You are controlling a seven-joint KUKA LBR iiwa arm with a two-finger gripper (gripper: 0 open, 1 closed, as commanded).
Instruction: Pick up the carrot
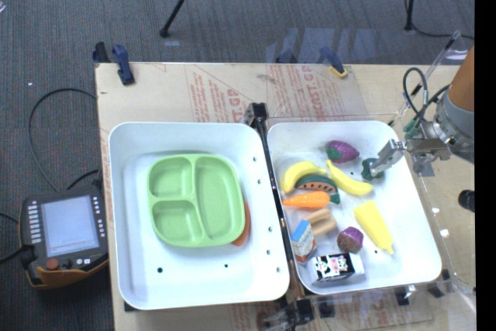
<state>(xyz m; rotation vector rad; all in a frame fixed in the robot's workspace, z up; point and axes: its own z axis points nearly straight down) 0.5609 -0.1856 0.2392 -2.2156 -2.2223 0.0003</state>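
Orange carrot (306, 201) lengthwise left-right, tip left

The carrot (306, 201) looks like smooth plastic. The green plate (196, 199) is shiny. The bins (124, 167) are smooth and white.

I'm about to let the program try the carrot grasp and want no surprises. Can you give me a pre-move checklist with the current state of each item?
1. Carrot in view in the right bin: ok.
2. Carrot top uncovered: ok, nothing lies over it.
3. Room around carrot: not ok; the watermelon slice touches it from above, and a banana and the small carton sit close by.
4. Gripper lined up over carrot: not ok; it sits to the right, beside the other banana.
5. Gripper free of load: cannot tell.
6. Fingers ready to close: cannot tell.
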